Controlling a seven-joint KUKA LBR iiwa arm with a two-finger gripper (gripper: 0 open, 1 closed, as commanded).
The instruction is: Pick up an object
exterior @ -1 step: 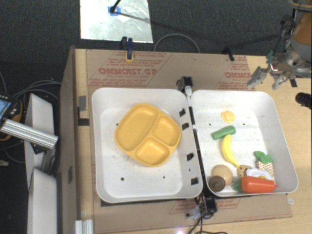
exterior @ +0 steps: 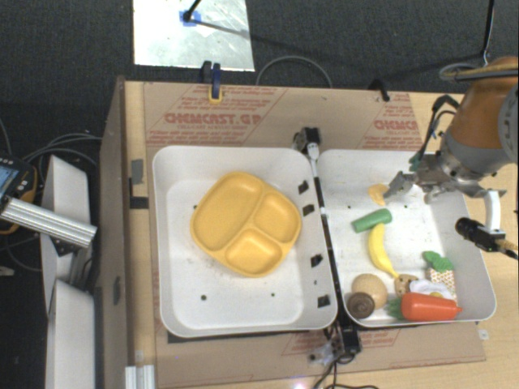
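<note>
In the right bin (exterior: 462, 217) lie a green cylinder (exterior: 371, 220), a yellow banana (exterior: 379, 250) and a small yellow piece (exterior: 378, 193). Along its near side sit a tan ball (exterior: 370, 284), a brown round piece (exterior: 359, 303), an orange carrot (exterior: 426, 306), a small green item (exterior: 438, 260) and a pale waffle-like piece (exterior: 443, 280). My gripper (exterior: 420, 186) hangs over the far right part of this bin, just right of the small yellow piece, and I see nothing held in it.
The left bin (exterior: 182, 217) holds a yellow divided plate (exterior: 246, 223). A black divider with clips (exterior: 320, 233) runs between the bins. The grey arm with its orange band (exterior: 486, 120) enters from the right. Cables lie behind the bins.
</note>
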